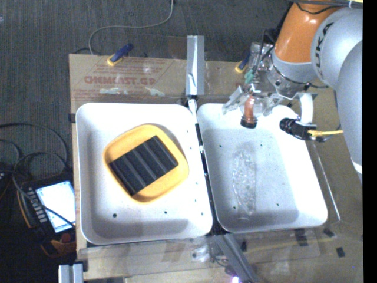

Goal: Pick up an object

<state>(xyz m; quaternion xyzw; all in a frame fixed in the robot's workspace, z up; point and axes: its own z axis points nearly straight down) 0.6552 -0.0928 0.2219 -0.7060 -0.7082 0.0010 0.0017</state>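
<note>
Camera view, from above at a slant: two shallow white bins sit side by side on a bench. The left bin [94,211] carries a yellow object with a black ribbed top [146,161], lying turned at an angle near the bin's middle. The right bin [294,199] carries a clear, crinkled plastic item [243,178], hard to make out against the white floor, stretched lengthwise near the middle.

The arm [330,34] comes in from the upper right, grey with an orange band [297,28], and black letters reading "KU" show on the grey casing beside that band. Its gripper [250,112] hangs over the far left corner of the right bin, well apart from the clear plastic item. A small copper-coloured piece [249,111] sits at the tip between pale spread parts; whether the fingers are released or clenched cannot be told.

Behind the bins lies a cardboard sheet [126,78] with faded red print that looks like "CHEMCAST GP", though the letters are not sharp. A blue and yellow clamp [119,53] grips its far edge. A tablet with a lit screen [52,204] lies on the floor to the left.
</note>
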